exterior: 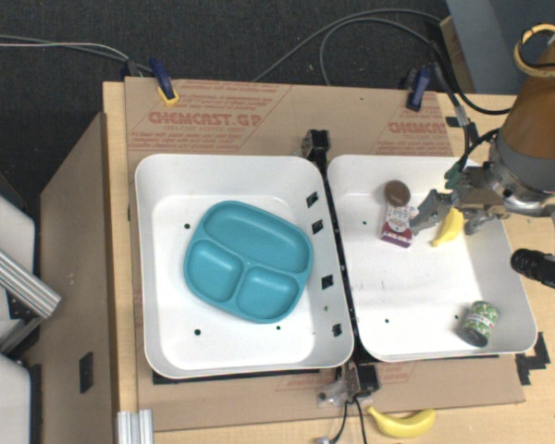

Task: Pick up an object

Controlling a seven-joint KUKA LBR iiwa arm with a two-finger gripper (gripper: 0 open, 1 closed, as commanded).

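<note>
the tabletop [120, 248] is covered by a brown cardboard sheet, held at its far edge by two blue clamps. the left bin [153, 326] holds a teal divided plate [247, 260] lying flat near its middle, with three compartments facing up. a row of black clips runs down the seam between the two bins.

in the right bin [416, 326], a small round brown object [397, 192] sits near the far wall, and just below it, touching or nearly so, lies a small white and purple packet [399, 224]. to its right a yellow banana [447, 228] lies at a slant, directly under the end effector [444, 209], which reaches in from the right on the grey arm. whether it has hold of the banana, or how far it is spread, i cannot tell. near the bin's front right corner rests a small green and white can [478, 322] on its side. another banana [405, 422] lies on the cardboard in front of the bins.
</note>
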